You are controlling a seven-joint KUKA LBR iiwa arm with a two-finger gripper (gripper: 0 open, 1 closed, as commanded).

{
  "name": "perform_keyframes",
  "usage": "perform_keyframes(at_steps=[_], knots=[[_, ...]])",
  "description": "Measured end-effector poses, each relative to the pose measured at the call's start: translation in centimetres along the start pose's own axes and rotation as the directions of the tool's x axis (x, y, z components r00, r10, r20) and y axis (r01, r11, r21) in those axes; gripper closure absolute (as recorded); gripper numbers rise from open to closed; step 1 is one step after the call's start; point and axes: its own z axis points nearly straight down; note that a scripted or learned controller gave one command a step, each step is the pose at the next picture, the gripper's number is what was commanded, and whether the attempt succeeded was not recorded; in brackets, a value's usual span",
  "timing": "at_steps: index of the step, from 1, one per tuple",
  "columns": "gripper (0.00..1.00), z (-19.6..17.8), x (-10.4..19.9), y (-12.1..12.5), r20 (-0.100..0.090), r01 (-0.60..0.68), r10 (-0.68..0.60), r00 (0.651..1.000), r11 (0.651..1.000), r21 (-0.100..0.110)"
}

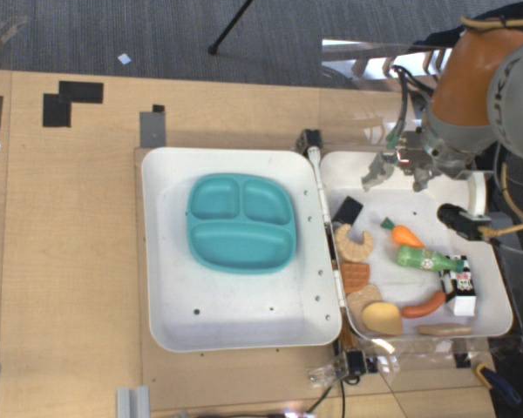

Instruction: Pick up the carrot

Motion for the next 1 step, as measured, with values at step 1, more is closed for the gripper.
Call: perform_keyframes(at_steps=[1], knots=[[0.00, 10.24, -6.71, -3.44, 0.002, -0.104, 0.104, 0.995, 0.995, -0.007]])
